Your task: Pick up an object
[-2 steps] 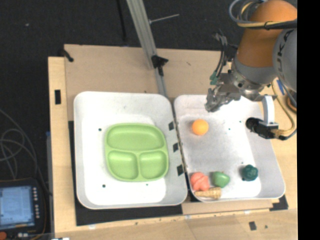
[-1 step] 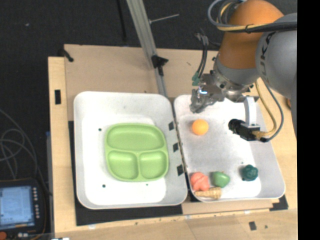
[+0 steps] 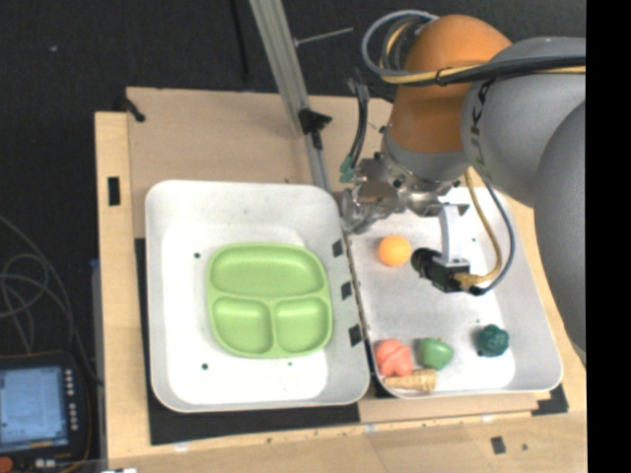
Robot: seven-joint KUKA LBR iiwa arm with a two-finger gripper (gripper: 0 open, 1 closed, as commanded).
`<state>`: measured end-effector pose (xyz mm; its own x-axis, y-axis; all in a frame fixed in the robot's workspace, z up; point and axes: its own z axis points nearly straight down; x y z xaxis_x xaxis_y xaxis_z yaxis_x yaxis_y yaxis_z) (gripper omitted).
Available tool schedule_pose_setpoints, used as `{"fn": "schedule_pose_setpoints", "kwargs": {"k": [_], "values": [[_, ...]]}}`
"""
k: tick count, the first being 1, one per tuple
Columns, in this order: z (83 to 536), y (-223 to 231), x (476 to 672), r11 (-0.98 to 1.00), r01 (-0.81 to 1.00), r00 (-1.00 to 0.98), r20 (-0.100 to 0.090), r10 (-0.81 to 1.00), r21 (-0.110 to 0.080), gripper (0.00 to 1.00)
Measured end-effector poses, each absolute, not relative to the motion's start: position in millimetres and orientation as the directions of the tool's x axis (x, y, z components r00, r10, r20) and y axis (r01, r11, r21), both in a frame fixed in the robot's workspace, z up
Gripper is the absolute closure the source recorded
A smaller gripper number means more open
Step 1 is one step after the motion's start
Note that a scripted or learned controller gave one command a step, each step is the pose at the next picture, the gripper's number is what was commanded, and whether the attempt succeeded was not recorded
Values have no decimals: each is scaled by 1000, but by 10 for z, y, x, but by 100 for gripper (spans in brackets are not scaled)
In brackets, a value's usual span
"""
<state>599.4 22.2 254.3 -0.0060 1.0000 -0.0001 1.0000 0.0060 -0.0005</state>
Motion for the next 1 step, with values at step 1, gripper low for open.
{"fn": "schedule_pose_setpoints", "kwargs": {"k": [1], "values": [[2358, 750, 6025, 7, 1000, -7, 1, 1000, -2, 100]]}}
